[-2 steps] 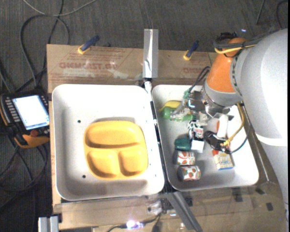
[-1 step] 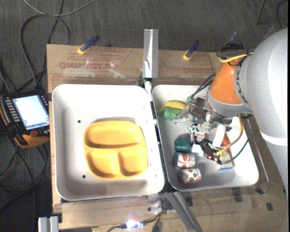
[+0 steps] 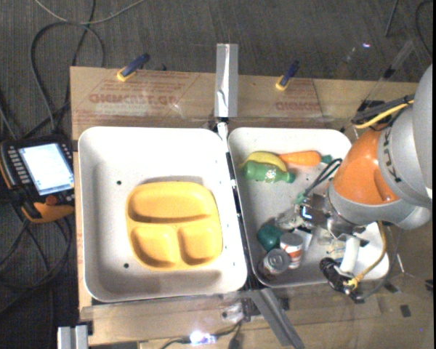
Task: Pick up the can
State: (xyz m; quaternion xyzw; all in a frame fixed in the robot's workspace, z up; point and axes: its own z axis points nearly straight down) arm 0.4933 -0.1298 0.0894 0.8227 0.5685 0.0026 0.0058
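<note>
The can [image 3: 275, 262] stands upright in the right bin [image 3: 334, 138], close to its near edge and towards the near left corner. Its silver top faces up. Just beside it is a small white cup with a red band [image 3: 293, 249], and a dark green round thing [image 3: 268, 235] sits right behind it. The arm [image 3: 370, 173] hangs over the right half of this bin, with the gripper [image 3: 310, 217] low above the clutter, a little behind the can. Whether it is apart or together I cannot tell. I would guess the can is light, stiff and smooth, so rather slippery. Best taken across its round sides, from above. The neighbours crowd it, leaving little room.
</note>
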